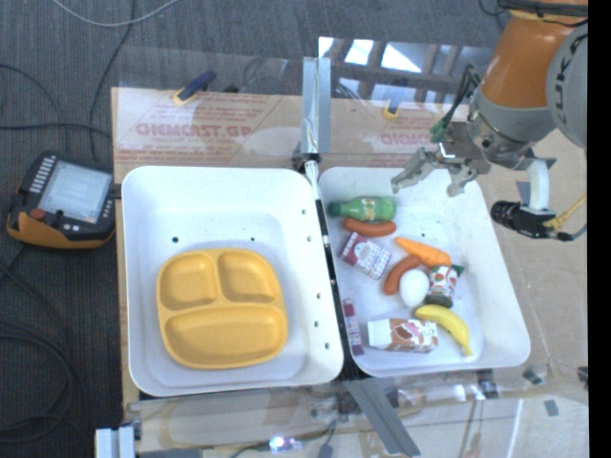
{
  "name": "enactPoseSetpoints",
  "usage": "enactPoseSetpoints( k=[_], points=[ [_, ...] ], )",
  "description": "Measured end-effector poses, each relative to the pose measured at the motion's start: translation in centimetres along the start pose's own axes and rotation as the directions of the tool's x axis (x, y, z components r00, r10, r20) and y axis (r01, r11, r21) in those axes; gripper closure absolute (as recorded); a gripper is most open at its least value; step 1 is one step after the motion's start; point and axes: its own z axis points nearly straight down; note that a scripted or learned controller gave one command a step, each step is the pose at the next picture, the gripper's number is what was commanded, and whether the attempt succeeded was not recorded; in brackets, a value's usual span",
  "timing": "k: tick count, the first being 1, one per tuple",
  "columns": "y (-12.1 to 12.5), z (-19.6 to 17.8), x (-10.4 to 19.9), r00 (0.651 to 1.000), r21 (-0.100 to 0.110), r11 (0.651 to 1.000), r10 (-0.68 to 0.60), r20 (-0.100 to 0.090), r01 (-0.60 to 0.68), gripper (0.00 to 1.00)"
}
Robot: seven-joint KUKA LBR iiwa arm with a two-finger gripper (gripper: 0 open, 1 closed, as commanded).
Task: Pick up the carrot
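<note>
Open jaws above right bin, carrot among food items

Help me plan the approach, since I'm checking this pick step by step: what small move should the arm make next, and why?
Probably bring the gripper toward the camera and down over the carrot. Its jaws are spread and hold nothing, poised above the right bin's far edge, while the carrot lies nearer the bin's middle, close to a sausage and an egg, so centring first seems wise.
</note>
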Motion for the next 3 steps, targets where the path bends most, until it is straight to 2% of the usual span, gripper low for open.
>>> enactPoseSetpoints(
  k=[1, 2, 3],
  points=[
    [-3.5, 14.6, -3.7, 0.991, 0.0, 0.991, 0.132, 0.0, -0.132, 0.0],
    [-5.5, 16.5, -8.3, 0.996, -0.015, 0.996, 0.086, -0.005, -0.086, 0.0],
    [-2.8, 16.5, -8.4, 1.0, -0.014, 0.999, 0.031, -0.002, -0.031, 0.0]
  ],
)
